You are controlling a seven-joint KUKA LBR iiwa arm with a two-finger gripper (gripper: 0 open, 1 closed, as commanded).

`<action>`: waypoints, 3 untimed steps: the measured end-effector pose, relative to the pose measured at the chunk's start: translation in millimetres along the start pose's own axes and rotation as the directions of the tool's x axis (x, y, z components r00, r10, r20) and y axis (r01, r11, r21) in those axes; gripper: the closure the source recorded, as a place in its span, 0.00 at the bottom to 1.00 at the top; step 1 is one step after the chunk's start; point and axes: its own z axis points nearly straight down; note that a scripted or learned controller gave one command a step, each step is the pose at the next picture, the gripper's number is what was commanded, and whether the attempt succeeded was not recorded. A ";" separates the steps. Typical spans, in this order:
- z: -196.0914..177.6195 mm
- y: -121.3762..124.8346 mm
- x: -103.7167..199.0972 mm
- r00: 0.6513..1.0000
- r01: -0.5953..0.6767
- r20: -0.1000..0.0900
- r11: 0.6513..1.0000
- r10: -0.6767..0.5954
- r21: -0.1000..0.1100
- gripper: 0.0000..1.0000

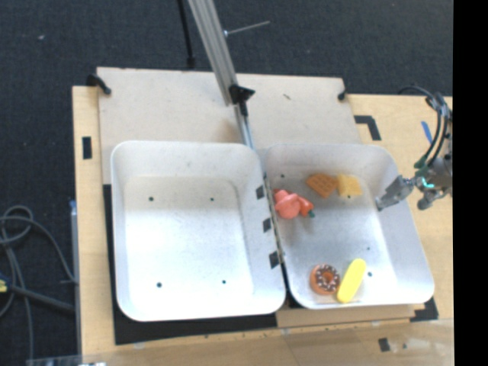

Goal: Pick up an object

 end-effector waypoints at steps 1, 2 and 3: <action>-2.2 0.8 0.1 1.000 0.000 0.001 1.000 0.000 -0.004 0.00; 53.1 -7.1 4.3 1.000 -0.002 0.001 1.000 0.002 0.001 0.00; 115.2 -12.4 4.4 1.000 -0.002 0.000 1.000 0.002 0.003 0.00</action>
